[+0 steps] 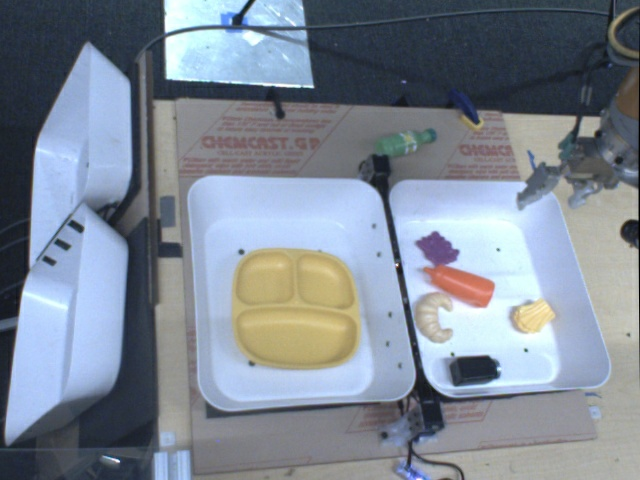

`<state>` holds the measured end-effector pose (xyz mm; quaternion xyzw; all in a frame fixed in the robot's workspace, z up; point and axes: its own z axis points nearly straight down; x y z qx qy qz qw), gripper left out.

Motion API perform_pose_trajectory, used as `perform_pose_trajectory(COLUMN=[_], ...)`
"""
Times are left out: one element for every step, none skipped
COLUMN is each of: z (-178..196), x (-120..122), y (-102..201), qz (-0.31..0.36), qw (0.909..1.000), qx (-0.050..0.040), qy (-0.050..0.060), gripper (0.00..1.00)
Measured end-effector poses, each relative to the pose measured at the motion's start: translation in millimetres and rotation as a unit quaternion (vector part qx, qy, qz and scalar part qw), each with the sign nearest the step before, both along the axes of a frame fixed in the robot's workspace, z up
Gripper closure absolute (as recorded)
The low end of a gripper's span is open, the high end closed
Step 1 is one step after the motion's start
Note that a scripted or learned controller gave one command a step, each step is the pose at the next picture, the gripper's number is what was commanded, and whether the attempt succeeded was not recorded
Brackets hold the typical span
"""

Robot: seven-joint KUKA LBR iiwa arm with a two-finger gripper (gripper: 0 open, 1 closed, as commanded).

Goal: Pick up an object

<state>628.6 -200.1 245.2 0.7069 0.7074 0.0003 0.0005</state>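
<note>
Camera view, looking down at a slant on a bench with two shallow white bins set side by side, their inner rims touching along a dark seam.

The left bin [205, 268] holds one thing: a yellow divided plate [296, 307] with three compartments, lying flat near the middle, with bare white floor all round it.

The right bin [570, 268] holds five small things, grouped toward its left and near half. One purple grape bunch [437, 247] sits furthest back. Just in front of it lies one orange carrot [462, 284], tilted, its thick end pointing right. One pale croissant [434, 315] curls just below the carrot's thin end. One yellow corn piece [533, 316] lies apart, close to the right wall. One black block [473, 369] rests near the front rim. The bin's far half is open floor — the widest free space.

The gripper [560, 183] hangs at the upper right, above the far right corner of the right bin, well apart from all five objects. Its two fingers stand spread with nothing between them.

Outside the bins, one green bottle [405, 143] lies on its side on the cardboard behind them, and one shiny metal sheet [235, 26] lies further back.
</note>
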Motion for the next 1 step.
perform_pose_trajectory(z=[0.0], x=[0.0], y=[0.0], qz=[0.0], qw=[1.0], qx=[0.0], qy=[0.0], gripper=[0.0])
